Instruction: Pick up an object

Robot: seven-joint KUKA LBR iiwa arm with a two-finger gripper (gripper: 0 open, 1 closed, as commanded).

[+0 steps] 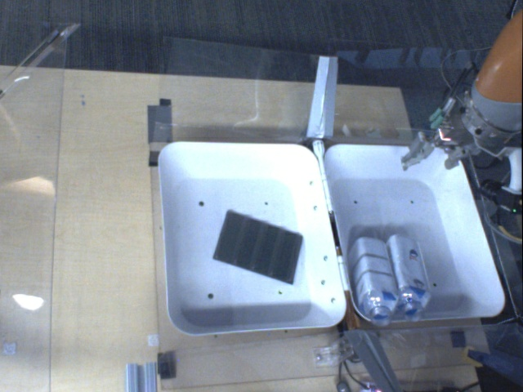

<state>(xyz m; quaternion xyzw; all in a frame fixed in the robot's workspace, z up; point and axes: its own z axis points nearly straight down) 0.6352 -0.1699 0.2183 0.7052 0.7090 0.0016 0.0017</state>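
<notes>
Dark carpet runs across the top of the frame, and below it a pale wooden counter [82, 219] carries two shallow white bins side by side. Clear panels stand around the bins, one catching glare at the left edge of the frame, and a grey metal post [322, 96] rises from the far junction between the two bins.

The left bin [184, 178] holds a dark, ribbed rectangular pad [258, 247], lying flat near the bin's middle and turned at a slant to the bin walls, apart from every wall.

The right bin [466, 219] holds two clear plastic bottles [388, 274] lying on their sides in its lower part, pressed against each other, their blue-tinted ends toward the near wall.

The arm [500, 80] enters at the upper right of the frame, its orange band just visible at the edge with the grey wrist beneath. The wrist leans toward the left and downward, over the far right corner of the right bin. The tool [431, 149] hangs at that corner, above the bin's far rim, with two thin metal fingers [415, 153] spread apart and nothing between them. It sits well apart from the bottles, which lie toward the bottom of the frame, and farther still from the pad in the other bin. Cables trail near the wrist at the right edge.
</notes>
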